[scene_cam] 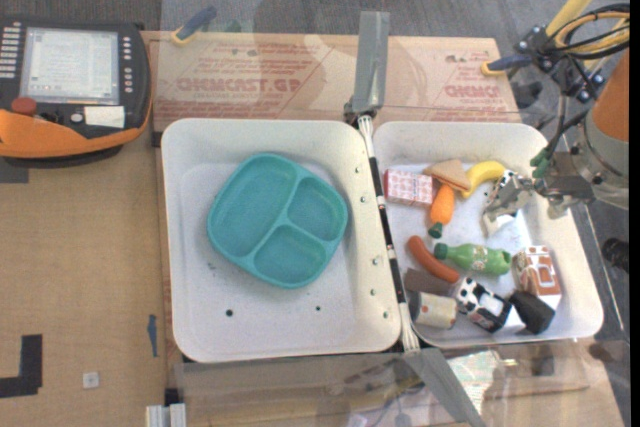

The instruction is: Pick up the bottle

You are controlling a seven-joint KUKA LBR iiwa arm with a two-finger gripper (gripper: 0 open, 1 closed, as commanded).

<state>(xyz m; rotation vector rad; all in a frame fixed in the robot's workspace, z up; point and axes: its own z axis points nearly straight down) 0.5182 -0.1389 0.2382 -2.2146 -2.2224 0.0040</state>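
Bottle not in grasp.
The green bottle (474, 259) lies flat mid right bin (585, 245); gripper (508, 197) hovers toward the bin's far right edge, fingers spread, pinching nothing.

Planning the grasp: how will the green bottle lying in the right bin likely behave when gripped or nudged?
The bottle lies on its side and looks round, so a nudge would probably roll it. Its glossy green surface suggests smooth plastic that may slip between the fingers. The sausage touches its cap end, and will likely shift along with it.
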